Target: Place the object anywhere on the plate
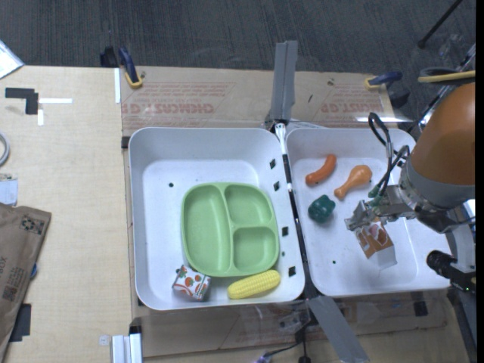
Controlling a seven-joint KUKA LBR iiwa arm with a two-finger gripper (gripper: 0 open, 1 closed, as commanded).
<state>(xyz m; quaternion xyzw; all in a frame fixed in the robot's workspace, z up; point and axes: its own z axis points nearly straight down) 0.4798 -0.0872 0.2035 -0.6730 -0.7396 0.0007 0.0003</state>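
A green three-compartment plate (pixel 229 227) lies in the left bin (pixel 151 172). My gripper (pixel 367 219) is over the right bin (pixel 340 274), at its middle right. Directly beneath and just in front of it is a small orange-and-white packet (pixel 376 242); whether the packet is gripped or resting on the bin floor cannot be told. An orange carrot (pixel 321 169), a tan drumstick (pixel 354 180) and a dark green pepper (pixel 321 209) lie in the same bin, to the gripper's left and behind it.
A yellow corn cob (pixel 254 283) and a small red-and-white carton (pixel 190 283) lie in the left bin, against the plate's front edge. A raised divider (pixel 287 195) runs between the two bins. The arm's orange band (pixel 454 138) hangs over the right bin's right side.
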